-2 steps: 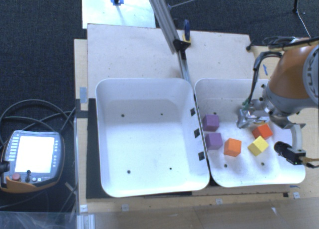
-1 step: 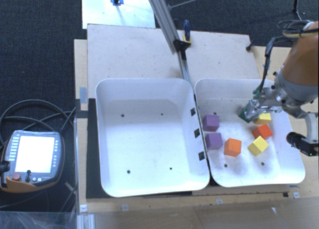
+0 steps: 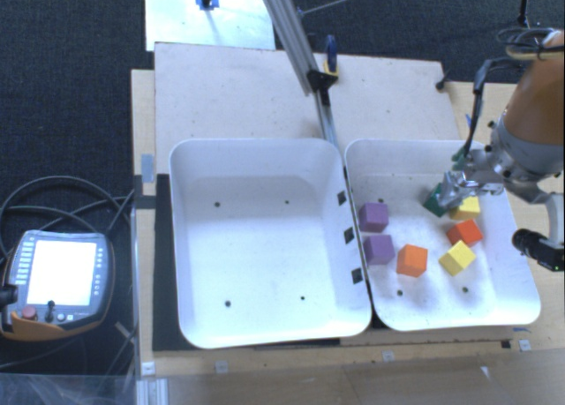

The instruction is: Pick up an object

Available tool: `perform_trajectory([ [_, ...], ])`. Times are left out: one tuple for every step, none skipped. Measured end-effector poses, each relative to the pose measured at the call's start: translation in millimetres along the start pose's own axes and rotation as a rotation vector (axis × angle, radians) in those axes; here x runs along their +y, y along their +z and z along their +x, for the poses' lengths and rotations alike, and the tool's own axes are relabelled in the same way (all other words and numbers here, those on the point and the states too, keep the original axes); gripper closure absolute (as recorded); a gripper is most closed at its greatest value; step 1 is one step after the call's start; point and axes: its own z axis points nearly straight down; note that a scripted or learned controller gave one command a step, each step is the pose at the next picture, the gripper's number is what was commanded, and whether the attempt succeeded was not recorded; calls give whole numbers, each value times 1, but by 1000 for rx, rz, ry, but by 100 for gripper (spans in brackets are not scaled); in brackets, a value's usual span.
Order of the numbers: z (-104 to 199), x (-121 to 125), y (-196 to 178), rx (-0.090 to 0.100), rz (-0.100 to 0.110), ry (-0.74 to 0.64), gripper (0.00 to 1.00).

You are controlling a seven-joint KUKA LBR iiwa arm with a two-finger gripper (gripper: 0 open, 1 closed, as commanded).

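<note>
The gripper is at the right of the frame, lowered into the upper right part of the right bin, below the arm with its orange band. The metallic fingertips are directly over or against a dark green block, which lies at the gripper's lower left edge; the view does not resolve whether the fingers are apart or together, nor whether the green block sits between them, so the state of the end effector cannot be told. A yellow block lies just to the right of the gripper tip, touching or nearly touching the green block. Below it, in the right centre of the frame, lie a red-orange block, a second yellow block just beneath that, and an orange block to their left. Two purple blocks lie one above the other near the left wall of the right bin, well apart from the gripper. The left bin occupies the centre of the frame. A teach pendant rests at the lower left of the frame, outside the bench.
</note>
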Motion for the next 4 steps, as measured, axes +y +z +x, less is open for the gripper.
perform_trajectory([
  [47, 12, -5, 2, 1, -6, 100],
  [103, 21, -10, 3, 1, -7, 100],
  [148, 33, -6, 2, 1, -6, 100],
  [208, 40, 0, 3, 2, -8, 100],
])
